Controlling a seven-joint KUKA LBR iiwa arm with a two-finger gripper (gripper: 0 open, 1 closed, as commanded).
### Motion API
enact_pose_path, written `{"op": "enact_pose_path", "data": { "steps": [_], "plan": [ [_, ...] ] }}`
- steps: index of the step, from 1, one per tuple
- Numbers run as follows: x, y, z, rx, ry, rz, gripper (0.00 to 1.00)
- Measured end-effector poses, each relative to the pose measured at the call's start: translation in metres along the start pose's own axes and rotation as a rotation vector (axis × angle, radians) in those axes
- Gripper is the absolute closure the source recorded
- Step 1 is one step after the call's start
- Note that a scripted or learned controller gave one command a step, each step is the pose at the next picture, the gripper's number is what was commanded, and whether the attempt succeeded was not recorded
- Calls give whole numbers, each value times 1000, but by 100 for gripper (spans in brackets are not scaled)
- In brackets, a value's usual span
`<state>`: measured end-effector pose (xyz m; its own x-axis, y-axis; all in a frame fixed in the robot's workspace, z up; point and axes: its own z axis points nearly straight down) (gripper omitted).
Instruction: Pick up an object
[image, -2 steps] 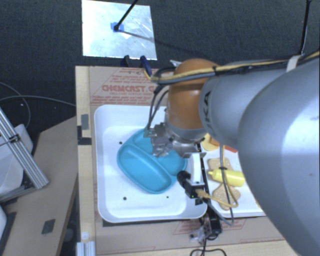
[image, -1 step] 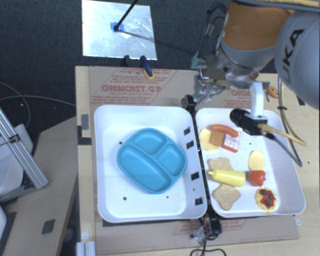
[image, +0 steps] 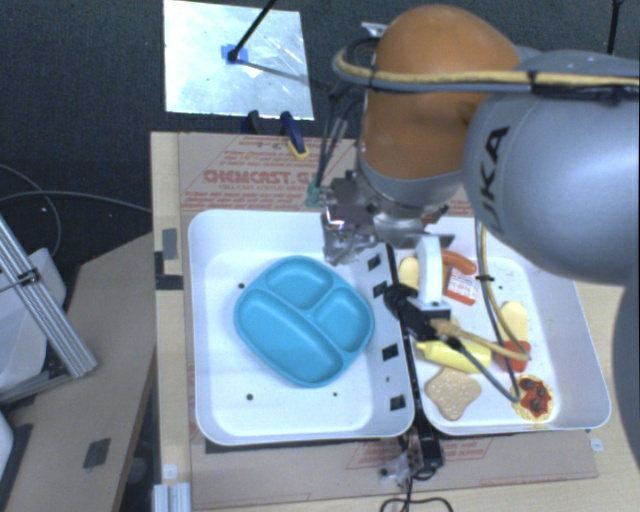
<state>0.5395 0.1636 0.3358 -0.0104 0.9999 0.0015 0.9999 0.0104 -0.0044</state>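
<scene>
Since the task names no particular object, the likeliest candidate is the blue divided plate (image: 303, 320), which lies flat in the middle of the left bin (image: 215, 300), the only thing in that bin. Judged from its look, it is stiff moulded plastic, light, smooth and probably slippery; the raised rim or one of the ridges between its three compartments seems the only place two fingers could bite, since the flat wells offer nothing to pinch.

The gripper (image: 345, 238) hangs over the far edge of the left bin, near the divider between the bins, just beyond the plate's far rim and apart from it. Nothing shows between its fingers; whether they are spread or pressed together I cannot tell, as the wrist hides them.

The right bin (image: 585, 390) carries toy food: a banana (image: 455, 352) near its middle, a tan cookie-shaped piece (image: 452, 392) at the near edge, and a small red pizza slice (image: 535, 397) toward the near right corner. These are small, and crowded together.
</scene>
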Motion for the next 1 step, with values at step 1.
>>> {"op": "enact_pose_path", "data": {
  "steps": [1],
  "plan": [
    [-4, 3, -14, -8, -1, -1, 100]
  ]
}}
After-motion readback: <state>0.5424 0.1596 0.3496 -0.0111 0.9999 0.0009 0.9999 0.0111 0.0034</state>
